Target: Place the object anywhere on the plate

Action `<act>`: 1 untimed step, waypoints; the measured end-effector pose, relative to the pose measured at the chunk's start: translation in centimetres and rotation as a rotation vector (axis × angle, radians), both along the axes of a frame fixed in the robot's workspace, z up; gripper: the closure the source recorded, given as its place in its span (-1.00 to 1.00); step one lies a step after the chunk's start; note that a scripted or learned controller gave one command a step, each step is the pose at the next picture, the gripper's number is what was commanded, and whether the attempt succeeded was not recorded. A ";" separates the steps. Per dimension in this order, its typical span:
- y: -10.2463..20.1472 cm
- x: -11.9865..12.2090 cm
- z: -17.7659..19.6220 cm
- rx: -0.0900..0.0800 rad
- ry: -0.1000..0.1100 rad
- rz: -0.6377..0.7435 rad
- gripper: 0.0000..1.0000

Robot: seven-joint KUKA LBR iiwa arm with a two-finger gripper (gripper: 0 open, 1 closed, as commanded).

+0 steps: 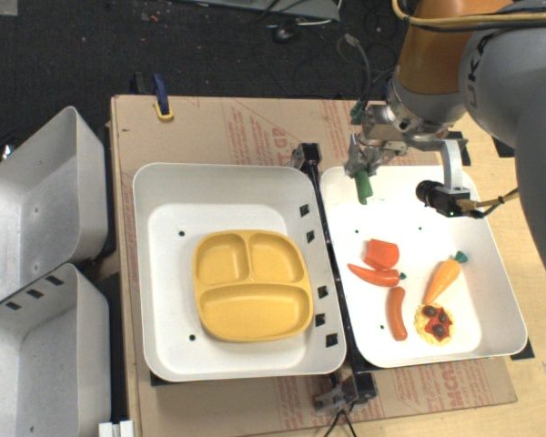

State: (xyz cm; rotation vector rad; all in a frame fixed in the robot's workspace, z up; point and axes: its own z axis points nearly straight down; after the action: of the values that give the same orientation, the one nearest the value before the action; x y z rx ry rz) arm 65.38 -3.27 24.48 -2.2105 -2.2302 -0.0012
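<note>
A yellow plate [252, 285] with three compartments lies in the left bin [155, 244]. My gripper [363, 171] hangs over the far left corner of the right bin [491, 244], shut on a small green stick-shaped object [364, 188] that pokes down from between its fingers. The plate sits well to the left of the gripper and nearer the front, with the wall between the bins in the way.
In the right bin lie an orange-red pepper piece [381, 252], a red chili [374, 276], a sausage [398, 313], a carrot [442, 280] and a small pizza-like piece [435, 323]. A large white container [36, 189] stands left of the bench.
</note>
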 end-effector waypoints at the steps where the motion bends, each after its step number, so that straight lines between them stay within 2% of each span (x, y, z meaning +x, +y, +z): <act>1: 5.4 -0.7 -1.3 0.000 0.002 -0.001 1.00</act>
State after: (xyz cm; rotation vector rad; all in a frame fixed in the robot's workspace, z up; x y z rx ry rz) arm 64.66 2.09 23.17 -2.2108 -2.2286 0.0008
